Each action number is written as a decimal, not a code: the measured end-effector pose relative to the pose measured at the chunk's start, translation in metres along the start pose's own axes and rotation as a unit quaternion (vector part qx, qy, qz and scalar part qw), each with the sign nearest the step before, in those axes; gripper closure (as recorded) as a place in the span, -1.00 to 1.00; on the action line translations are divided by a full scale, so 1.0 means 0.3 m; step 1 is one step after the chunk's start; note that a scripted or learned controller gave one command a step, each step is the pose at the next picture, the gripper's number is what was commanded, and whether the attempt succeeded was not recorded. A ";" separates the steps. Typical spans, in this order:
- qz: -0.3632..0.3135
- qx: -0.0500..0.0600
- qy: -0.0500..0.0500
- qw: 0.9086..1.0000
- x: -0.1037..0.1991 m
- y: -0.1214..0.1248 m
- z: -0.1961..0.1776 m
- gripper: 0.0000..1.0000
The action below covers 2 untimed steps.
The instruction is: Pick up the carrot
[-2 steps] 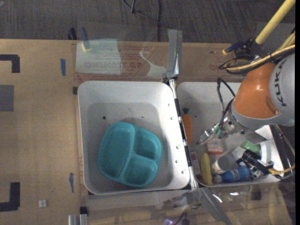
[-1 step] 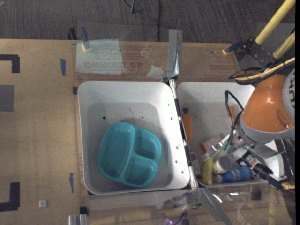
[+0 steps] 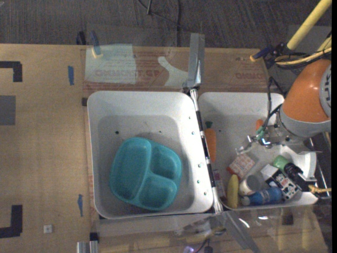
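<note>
The carrot [image 3: 210, 144], judged light, rigid and smooth, is best taken mid-length; finger state cannot be told.

Two bins, one plate, one carrot.
Two white bins [image 3: 100, 109] sit side by side; one teal plate [image 3: 146, 173] at nine o'clock, one carrot [image 3: 210, 144] plus a clutter of small items at three.

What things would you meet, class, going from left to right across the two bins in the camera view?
teal divided plate → carrot → yellow item → gripper → green-capped bottle
</note>
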State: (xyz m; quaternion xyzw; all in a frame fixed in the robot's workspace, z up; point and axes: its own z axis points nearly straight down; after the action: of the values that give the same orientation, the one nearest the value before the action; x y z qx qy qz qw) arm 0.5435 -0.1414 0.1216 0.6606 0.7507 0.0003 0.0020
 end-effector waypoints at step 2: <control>-0.052 -0.004 -0.001 0.999 0.016 -0.203 0.111 -1.00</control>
State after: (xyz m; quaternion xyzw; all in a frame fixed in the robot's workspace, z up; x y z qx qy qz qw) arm 0.4826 -0.1443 0.0880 0.6207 0.7840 0.0022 0.0056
